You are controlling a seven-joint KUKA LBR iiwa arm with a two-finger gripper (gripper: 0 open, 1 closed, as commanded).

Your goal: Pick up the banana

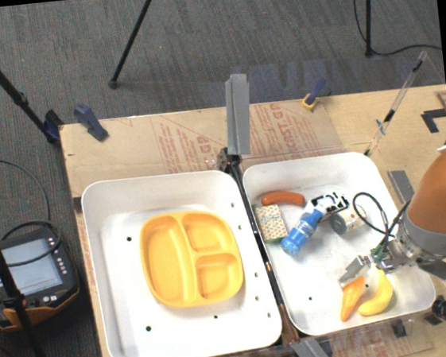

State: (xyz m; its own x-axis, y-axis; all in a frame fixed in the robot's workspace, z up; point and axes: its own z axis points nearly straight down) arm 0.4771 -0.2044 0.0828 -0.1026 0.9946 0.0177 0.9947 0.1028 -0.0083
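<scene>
Yellow banana (378, 300) lies at the right bin's (318, 167) near corner beside a carrot (350, 299); the tool (365, 265) hovers just above, fingers apart. Red mirrored lettering on the bench (171, 143) is unreadable.

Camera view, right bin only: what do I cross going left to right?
Sponge → blue bottle → carrot → banana. The gripper hangs just above those last two.

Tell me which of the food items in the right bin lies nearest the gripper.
The carrot, directly under the gripper; the banana lies just beyond it.
</scene>
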